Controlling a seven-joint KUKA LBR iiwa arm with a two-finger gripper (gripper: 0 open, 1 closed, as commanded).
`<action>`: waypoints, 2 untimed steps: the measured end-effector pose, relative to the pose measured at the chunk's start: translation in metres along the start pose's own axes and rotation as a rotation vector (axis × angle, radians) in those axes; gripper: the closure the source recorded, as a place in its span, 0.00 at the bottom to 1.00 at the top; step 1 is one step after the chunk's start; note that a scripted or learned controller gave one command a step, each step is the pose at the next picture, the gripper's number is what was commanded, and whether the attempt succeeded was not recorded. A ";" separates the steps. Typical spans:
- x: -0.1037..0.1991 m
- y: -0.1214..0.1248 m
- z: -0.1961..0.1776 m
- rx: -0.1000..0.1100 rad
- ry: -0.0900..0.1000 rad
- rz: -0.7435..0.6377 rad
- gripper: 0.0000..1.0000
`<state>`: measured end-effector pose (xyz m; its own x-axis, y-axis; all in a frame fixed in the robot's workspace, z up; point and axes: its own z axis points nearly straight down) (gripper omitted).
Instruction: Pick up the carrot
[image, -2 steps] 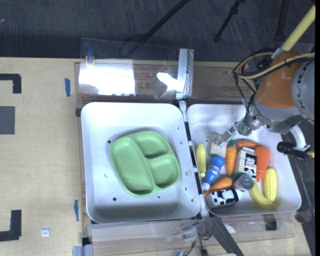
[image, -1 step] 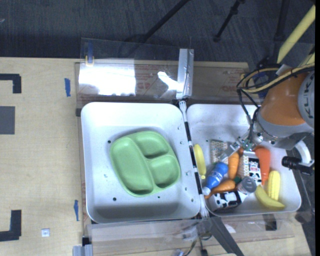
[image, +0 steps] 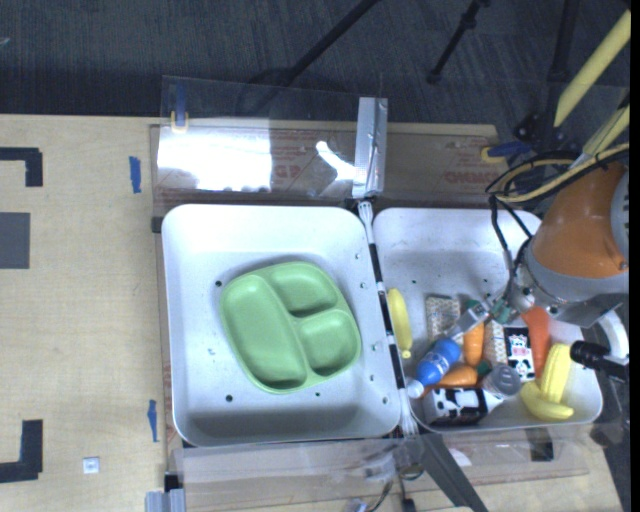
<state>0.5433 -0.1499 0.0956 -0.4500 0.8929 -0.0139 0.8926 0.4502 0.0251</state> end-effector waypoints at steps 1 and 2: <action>0.002 0.001 -0.009 0.001 0.007 0.001 1.00; 0.001 0.002 -0.018 -0.001 0.007 0.002 1.00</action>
<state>0.5437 -0.1479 0.1132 -0.4480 0.8940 -0.0068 0.8937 0.4480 0.0266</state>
